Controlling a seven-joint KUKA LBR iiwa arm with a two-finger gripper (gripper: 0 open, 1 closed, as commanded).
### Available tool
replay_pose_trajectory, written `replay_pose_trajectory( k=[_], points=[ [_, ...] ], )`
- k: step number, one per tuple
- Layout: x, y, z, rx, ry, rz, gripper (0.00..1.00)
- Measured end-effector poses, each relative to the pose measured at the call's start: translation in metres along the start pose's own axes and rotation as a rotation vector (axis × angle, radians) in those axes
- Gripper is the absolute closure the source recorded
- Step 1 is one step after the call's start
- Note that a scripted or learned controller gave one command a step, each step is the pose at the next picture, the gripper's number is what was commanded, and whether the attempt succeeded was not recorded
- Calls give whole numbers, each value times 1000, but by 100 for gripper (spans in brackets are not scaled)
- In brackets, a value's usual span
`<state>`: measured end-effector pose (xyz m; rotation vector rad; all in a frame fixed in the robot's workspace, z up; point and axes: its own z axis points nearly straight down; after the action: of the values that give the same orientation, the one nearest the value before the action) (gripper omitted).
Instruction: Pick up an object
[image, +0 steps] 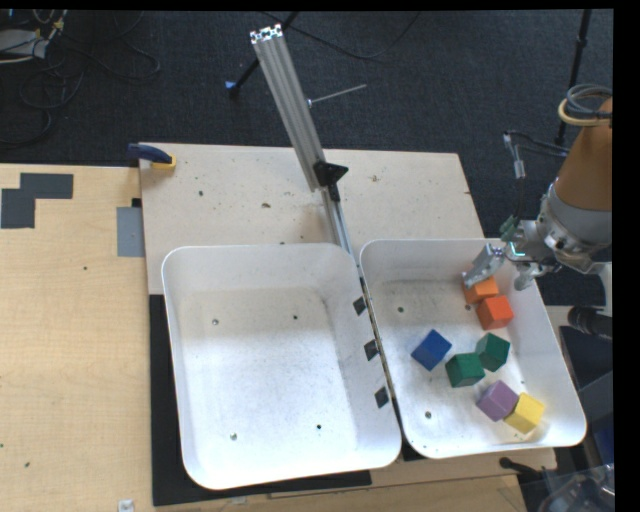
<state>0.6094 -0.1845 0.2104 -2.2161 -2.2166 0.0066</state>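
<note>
Pale wooden bench (70, 330) carried two shallow white bins side by side, the left bin (200, 290) and the right bin (400, 270). Nearest the camera in the right bin lay a yellow block (527, 412) touching a purple block (496, 399). Beyond these sat two green blocks (465, 369) and (493, 351), just beside each other, with a blue block (431, 350) to their left. Farther back rested a red-orange block (494, 312) and, touching it, a smaller orange block (484, 289), partly covered by the gripper (496, 268). Gripper fingers stood spread, one finger (478, 268) at the orange block's far side; actual contact was hard to make out. Behind, the arm (582, 190) was cut off at the right edge. A slanted aluminium rail (292, 100) rose from the far bench.
</note>
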Motion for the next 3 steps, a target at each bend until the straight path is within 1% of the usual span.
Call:
replay_pose_trajectory(
  k=[1, 2, 3],
  points=[
    [0, 1, -3, -5, -1, -2, 0],
    [2, 2, 62, 1, 0, 0, 0],
    [3, 9, 90, -25, -3, -2, 0]
  ],
)
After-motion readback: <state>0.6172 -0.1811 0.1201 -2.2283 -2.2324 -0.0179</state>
